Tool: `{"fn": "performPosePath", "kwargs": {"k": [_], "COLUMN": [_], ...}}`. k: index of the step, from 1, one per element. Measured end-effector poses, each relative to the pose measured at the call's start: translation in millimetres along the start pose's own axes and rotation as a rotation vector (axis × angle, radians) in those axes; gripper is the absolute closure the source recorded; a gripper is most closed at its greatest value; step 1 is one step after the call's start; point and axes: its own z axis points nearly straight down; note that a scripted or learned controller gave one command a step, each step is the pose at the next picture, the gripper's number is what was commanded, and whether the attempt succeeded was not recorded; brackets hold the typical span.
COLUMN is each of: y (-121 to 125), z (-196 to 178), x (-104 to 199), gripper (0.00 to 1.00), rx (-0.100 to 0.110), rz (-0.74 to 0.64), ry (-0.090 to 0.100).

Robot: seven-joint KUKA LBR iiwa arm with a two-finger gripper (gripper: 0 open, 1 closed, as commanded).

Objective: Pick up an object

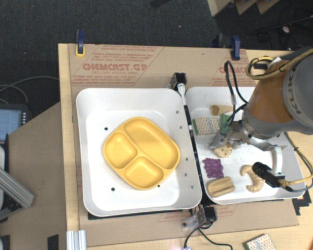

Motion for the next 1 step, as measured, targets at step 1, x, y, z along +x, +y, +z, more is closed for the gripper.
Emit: {"fn": "performPosePath", "kwargs": {"k": [1], "y": [29.1], "z": [-96.0], "x": [63.3], "gripper": [1.00], "rx": [-0.008], "rz": [-0.010], "ry": [0.003]}}
